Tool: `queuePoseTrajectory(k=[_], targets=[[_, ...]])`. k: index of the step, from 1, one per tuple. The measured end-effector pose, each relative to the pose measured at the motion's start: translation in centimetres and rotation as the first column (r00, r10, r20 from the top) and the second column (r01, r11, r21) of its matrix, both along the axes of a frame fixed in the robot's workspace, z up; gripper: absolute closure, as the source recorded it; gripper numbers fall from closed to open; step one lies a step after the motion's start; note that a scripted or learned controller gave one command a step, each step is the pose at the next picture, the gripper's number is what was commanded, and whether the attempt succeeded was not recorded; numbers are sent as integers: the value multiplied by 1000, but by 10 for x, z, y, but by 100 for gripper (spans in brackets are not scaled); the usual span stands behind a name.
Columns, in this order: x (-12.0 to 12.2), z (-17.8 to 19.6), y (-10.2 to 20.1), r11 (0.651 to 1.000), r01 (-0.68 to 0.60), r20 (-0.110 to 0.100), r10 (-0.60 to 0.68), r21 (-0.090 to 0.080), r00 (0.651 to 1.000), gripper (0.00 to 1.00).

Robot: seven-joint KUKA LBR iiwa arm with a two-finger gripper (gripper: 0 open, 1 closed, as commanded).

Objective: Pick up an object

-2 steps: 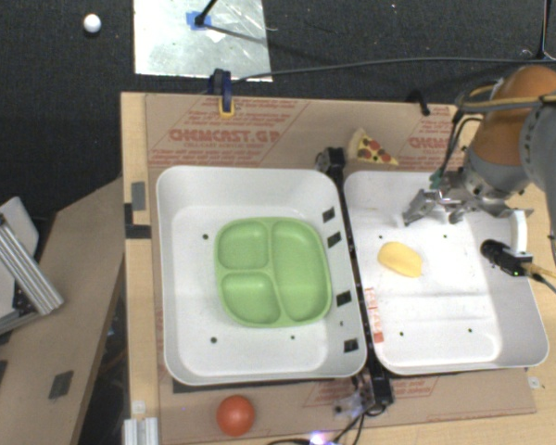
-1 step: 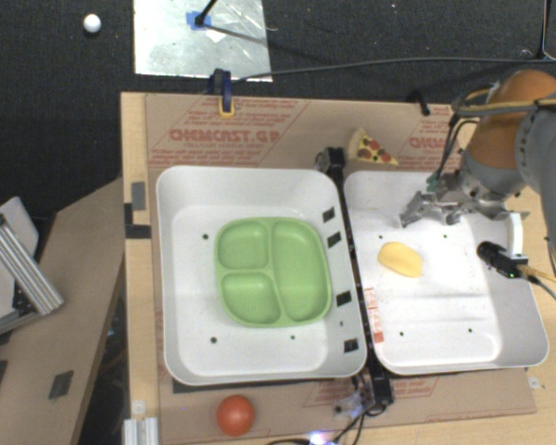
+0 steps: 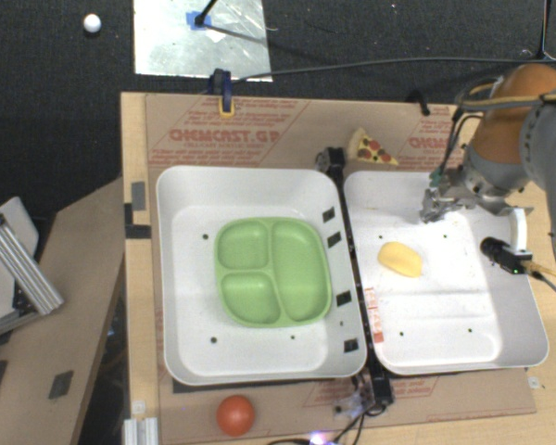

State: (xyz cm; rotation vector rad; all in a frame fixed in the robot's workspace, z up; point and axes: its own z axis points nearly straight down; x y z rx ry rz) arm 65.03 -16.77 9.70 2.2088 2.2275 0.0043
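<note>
Two white bins: in the right bin (image 3: pixel 500 341) a yellow object (image 3: pixel 400 259) lies left of centre, nearer than the gripper (image 3: pixel 433 206), whose approach should centre squarely over it before descending.

floor: dark carpet (image 3: pixel 46 109) | bench: brown board (image 3: pixel 259 128) | far: shiny sheet (image 3: pixel 199 26)

Bench (image 3: pixel 259 123) with two white bins (image 3: pixel 181 276), red ball (image 3: pixel 235 414).
</note>
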Motion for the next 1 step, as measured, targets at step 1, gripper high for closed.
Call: queuePoseTrajectory(k=[1], targets=[[5, 48, 8, 1000, 3, 0, -3, 1, 1000, 100]])
